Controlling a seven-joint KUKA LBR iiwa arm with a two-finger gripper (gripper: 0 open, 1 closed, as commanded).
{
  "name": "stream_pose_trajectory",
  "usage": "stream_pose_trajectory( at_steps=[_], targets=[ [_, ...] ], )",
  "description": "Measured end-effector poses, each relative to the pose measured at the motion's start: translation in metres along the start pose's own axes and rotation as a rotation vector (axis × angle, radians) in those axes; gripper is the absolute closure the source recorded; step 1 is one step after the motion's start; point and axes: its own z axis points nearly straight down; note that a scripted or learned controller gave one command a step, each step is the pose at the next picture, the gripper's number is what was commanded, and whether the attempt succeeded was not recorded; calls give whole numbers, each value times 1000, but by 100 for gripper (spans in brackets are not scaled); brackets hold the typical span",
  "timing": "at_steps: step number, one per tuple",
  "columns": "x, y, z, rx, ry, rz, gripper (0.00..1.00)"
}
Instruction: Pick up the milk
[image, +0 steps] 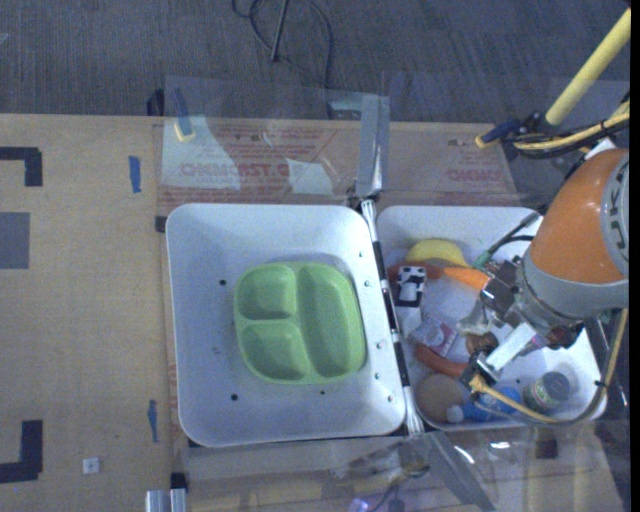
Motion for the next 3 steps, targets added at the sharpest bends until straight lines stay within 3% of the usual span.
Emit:
stream_pose_trajectory(
  at_steps=[1,2,3],
  targets=[
    [-30,34,-101,-5,0,-302,100],
    [1,9,-91,-3,-1,-625,100],
    [23,-20,-36,-4,-1,-673,100]
  ],
)
